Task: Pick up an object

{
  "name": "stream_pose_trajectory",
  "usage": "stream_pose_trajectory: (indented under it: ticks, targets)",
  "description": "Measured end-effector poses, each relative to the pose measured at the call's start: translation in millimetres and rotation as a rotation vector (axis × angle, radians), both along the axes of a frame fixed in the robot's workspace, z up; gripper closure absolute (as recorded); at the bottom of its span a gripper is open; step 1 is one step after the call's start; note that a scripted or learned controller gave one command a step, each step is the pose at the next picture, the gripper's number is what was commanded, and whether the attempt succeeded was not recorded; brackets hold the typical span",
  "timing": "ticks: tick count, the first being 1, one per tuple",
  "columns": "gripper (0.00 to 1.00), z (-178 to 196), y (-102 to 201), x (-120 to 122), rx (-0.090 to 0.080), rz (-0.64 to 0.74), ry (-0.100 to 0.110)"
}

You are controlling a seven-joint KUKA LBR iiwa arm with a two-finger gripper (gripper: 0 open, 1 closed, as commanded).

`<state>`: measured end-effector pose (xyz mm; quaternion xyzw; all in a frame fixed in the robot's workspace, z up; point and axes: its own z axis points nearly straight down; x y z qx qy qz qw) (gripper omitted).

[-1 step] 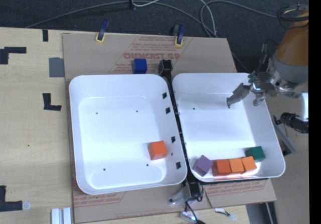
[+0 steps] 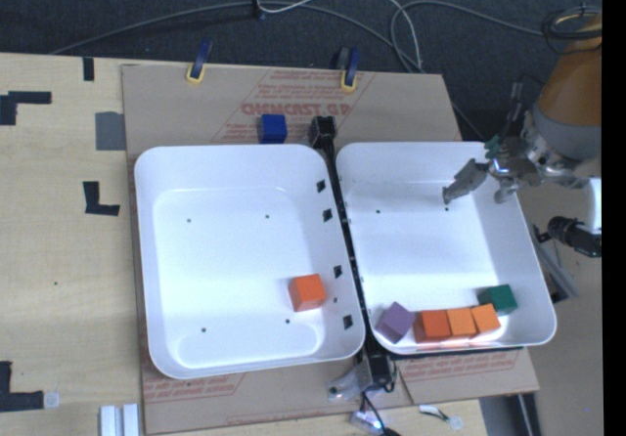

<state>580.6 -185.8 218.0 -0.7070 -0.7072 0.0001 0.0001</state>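
Over at 3 o'clock, the gripper (image 2: 468, 182) hangs above the right bin (image 2: 411, 170), jaws spread, nothing between them. At that bin's 5 o'clock edge: purple block (image 2: 395, 322), two orange blocks (image 2: 447, 325), green block (image 2: 500, 298). An orange cube (image 2: 307, 292) sits in the left bin (image 2: 196, 170).

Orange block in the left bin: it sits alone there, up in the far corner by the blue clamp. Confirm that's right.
Not quite. The camera view shows the orange block alone in the left bin, but it sits toward the near right part of the bin, close to the divider between the two bins, not up in the far corner.
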Motion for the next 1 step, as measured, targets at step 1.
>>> stream_pose_trajectory:
  ticks: [1]
  targets:
    - [0.0,-42.8,3.4,-0.8,0.001,0.0,0.004]
